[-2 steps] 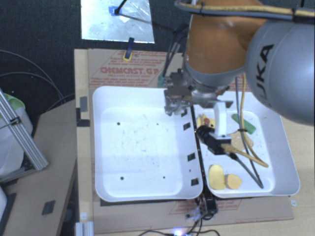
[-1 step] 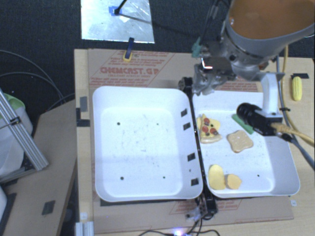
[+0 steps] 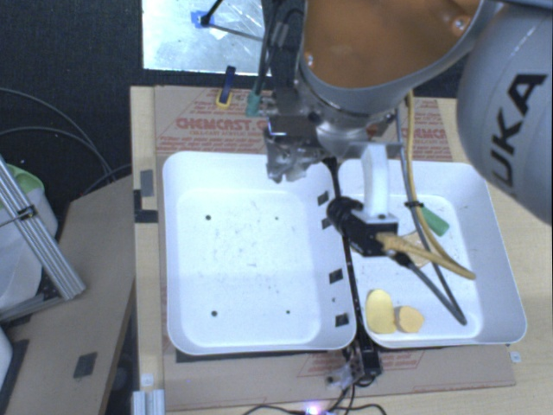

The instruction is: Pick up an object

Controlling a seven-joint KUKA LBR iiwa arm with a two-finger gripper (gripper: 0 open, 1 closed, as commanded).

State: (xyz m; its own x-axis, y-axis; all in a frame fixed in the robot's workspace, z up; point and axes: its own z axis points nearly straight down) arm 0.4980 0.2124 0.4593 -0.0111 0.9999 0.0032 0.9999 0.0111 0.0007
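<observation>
Bins sit side by side on the cardboard-topped bench: the shallow white left bin (image 3: pixel 233 266) and the shallow white right bin (image 3: pixel 484 258). The grey arm with the orange band (image 3: pixel 380 33) leans in from the right, and its metal two-finger gripper (image 3: pixel 289 167) hangs over the far edge of the left bin, near the divide. Whether it is apart or together cannot be told, and nothing is seen between its tips. Two small yellow rounded objects (image 3: pixel 389 312) lie touching near the right bin's front edge, beside a green piece (image 3: pixel 435 224) and a tan stick (image 3: pixel 432 256).
</observation>
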